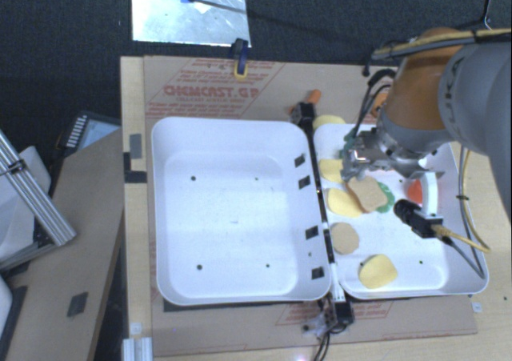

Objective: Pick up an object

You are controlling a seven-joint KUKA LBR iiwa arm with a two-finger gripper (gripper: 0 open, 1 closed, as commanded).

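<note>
- reaching from the right, my arm (448, 87) hangs over the right bin (460, 267).
- left bin (232, 207) sits beside it.
- my gripper (358, 161) hovers near the tan slice (368, 194); i cannot tell how it is set.
- nothing lifted yet; the pick remains.

Two white bins (232, 131), four yellow pieces (378, 271), two tan slices (346, 238) (one green bit (387, 191), one red (414, 190))

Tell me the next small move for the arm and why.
Probably lower the hand straight down a little: it hangs over the right bin, just above the tan slice lying on a yellow piece, with nothing visibly between it and them.
</note>
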